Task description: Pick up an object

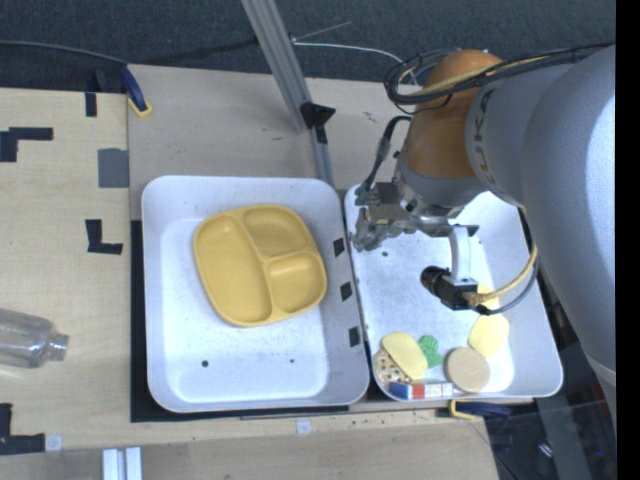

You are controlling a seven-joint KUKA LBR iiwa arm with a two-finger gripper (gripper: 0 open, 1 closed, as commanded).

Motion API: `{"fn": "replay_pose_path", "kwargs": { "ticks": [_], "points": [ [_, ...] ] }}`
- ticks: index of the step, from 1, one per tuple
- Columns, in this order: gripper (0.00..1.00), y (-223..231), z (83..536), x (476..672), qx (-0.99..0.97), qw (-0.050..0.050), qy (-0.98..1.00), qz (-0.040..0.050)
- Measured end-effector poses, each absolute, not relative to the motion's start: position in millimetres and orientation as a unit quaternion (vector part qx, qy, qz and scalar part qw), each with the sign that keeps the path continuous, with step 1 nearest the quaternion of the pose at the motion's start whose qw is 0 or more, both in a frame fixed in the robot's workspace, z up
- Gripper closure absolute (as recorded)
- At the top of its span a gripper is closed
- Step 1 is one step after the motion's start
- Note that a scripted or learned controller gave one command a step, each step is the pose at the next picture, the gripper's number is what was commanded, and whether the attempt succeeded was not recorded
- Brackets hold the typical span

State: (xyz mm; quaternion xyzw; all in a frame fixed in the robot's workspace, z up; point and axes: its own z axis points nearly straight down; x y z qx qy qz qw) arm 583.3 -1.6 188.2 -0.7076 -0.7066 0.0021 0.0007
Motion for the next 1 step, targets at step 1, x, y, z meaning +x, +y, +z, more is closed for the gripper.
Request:
{"fn": "replay_pose_path", "kwargs": {
  "ticks": [1],
  "points": [
    [1.0, -6.2, 188.2, 552.9, -0.707, 0.001, -0.707, 0.0022]
  ]
}}
